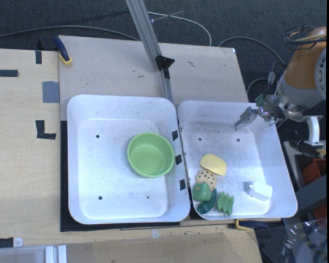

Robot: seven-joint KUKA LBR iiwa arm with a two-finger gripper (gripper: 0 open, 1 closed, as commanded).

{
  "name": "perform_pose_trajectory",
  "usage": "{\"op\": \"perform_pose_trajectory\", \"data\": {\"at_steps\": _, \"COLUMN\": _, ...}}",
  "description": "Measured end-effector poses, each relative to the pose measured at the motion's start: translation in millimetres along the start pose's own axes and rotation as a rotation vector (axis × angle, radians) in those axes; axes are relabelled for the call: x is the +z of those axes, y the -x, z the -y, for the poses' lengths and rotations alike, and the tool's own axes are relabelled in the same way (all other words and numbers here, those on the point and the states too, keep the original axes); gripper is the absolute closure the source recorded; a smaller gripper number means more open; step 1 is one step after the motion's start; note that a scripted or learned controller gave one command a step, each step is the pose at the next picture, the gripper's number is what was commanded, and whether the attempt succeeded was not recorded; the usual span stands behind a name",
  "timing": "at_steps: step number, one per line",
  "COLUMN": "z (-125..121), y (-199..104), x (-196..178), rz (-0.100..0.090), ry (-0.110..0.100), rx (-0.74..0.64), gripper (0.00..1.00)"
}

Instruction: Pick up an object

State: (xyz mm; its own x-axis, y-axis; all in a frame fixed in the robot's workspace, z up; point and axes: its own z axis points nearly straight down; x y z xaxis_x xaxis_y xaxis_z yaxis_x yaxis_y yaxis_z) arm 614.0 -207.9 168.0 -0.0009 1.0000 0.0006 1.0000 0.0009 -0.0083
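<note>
Gripper [245,119] sits over the upper right part of the right bin [274,147], arm entering from the right side of the view; nothing is seen between the fingers, and whether they are spread or pressed together cannot be told at this res. Candidate objs all lie in the lower part of the same bin, i.e. toward the near edge and mostly left of the gripper: a yellow piece [213,164], a tan spotted piece [206,178] touching it below, a green rounded piece [203,192], a dark teal piece [208,206] and a green leafy piece [225,203] clustered near the bin's front left corner. A small white block [258,189] lies apart from the cluster, toward the front right, almost straight down-view from the gripper. Judgement: the white block is the cleaner target, isolated, w/ free room on all sides; its long axis looks to run roughly left-right in view, so the fingers should close across the short dimension. The yellow piece is about as near but crowded by neighbours. Left bin [88,147] holds a green bowl [151,155], well apart from the gripper. Pick not yet begun.
</note>
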Motion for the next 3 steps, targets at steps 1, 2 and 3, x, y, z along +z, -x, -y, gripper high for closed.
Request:
{"op": "perform_pose_trajectory", "data": {"at_steps": 1, "z": -0.1, "y": -4.6, "x": 44.6, "rz": 0.000, "ry": 0.002, "rx": -0.001, "gripper": 0.00}}
{"op": "perform_pose_trajectory", "data": {"at_steps": 2, "z": -1.6, "y": -4.9, "x": 31.4, "rz": 0.001, "ry": 0.006, "rx": -0.003, "gripper": 1.00}}
{"op": "perform_pose_trajectory", "data": {"at_steps": 3, "z": -6.0, "y": -7.7, "x": -12.0, "rz": 0.002, "ry": 0.011, "rx": -0.001, "gripper": 1.00}}
